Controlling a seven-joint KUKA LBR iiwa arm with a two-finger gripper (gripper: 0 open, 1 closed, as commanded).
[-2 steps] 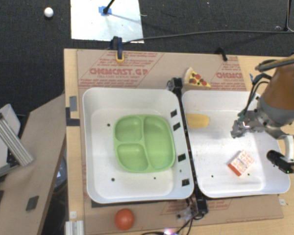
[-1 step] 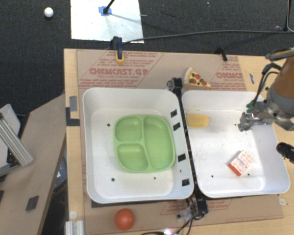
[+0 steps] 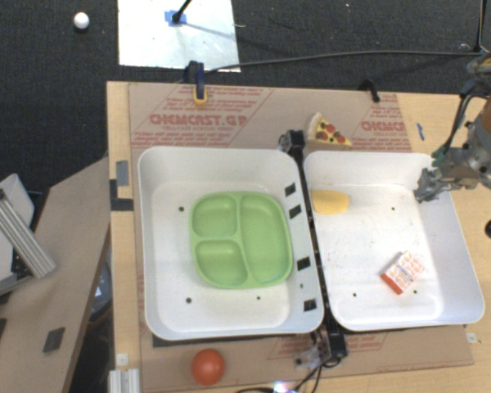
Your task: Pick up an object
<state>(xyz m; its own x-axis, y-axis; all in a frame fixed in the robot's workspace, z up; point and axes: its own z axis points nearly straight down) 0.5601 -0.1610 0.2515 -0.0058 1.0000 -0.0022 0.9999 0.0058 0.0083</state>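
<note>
ball (image 3: pixel 208 366) sitting at bench's near edge | gripper (image 3: pixel 426 188) hovering at right bin's (image 3: pixel 458 244) far-right rim, jaws unreadable | approaching; next: descending onto packet (image 3: pixel 403 272)

We counted two white bins, a left bin (image 3: pixel 159 219) and a right bin (image 3: pixel 450 244). We saw one green divided plate (image 3: pixel 240 238), with three compartments. We found one yellow block (image 3: pixel 331 202) and one small red-and-white packet (image 3: pixel 403 273). Outside the bins we counted one toy pizza slice (image 3: pixel 327 131), one orange ball (image 3: pixel 208 367) and one small white ball (image 3: pixel 82 20).
</note>
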